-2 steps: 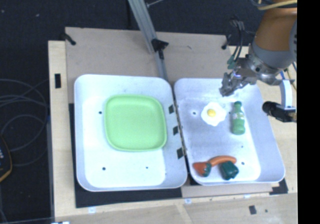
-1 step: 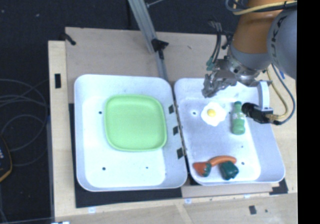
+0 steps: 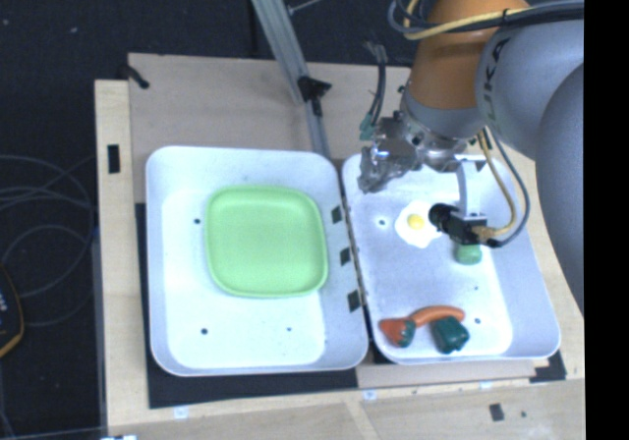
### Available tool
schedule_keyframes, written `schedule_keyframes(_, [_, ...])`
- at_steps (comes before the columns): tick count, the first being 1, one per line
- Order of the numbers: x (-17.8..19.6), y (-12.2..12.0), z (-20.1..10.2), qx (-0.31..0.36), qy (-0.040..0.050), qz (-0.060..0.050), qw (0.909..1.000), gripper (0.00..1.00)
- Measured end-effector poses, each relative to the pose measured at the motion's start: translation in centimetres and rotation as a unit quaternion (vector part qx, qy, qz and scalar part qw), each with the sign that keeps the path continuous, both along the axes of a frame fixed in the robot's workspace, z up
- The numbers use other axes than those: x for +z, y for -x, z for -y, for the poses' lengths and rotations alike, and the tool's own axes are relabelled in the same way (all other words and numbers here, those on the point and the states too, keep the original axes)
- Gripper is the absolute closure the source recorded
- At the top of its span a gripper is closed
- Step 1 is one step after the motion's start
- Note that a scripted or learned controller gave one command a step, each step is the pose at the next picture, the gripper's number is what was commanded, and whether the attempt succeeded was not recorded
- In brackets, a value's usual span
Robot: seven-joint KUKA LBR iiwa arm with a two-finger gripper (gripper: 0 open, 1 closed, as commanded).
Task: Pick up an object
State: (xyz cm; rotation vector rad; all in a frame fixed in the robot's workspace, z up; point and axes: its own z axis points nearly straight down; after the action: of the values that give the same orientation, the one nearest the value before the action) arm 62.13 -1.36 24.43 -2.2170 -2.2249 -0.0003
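Toys lie scattered in the right bin [image 3: 526, 325], and any of them would serve as our pick. We see a fried egg [image 3: 417, 225] near the middle, a small green piece [image 3: 468, 253] just beside it to the right, and along the near wall a carrot [image 3: 418, 321] touching a teal block [image 3: 451, 334]. The left bin [image 3: 167, 261] holds a green plate [image 3: 265, 240].

Our gripper [image 3: 376, 171] hangs over the far left corner of the right bin, apart from all the toys; we cannot tell how it is set.

We judge these things to be light, stiff plastic with smooth skins, so they may slide or squirt out under a pinch. The egg looks flat and offers little to hold except its edge. We would favour the carrot, taken across its narrow middle, or the teal block, taken on opposite flanks, though the two touch and may crowd the approach.
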Motion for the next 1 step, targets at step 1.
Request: schedule_keyframes(1, [-1.0, -0.77, -4.67, 0.0, 0.0001, 0.0, 1.0, 1.0])
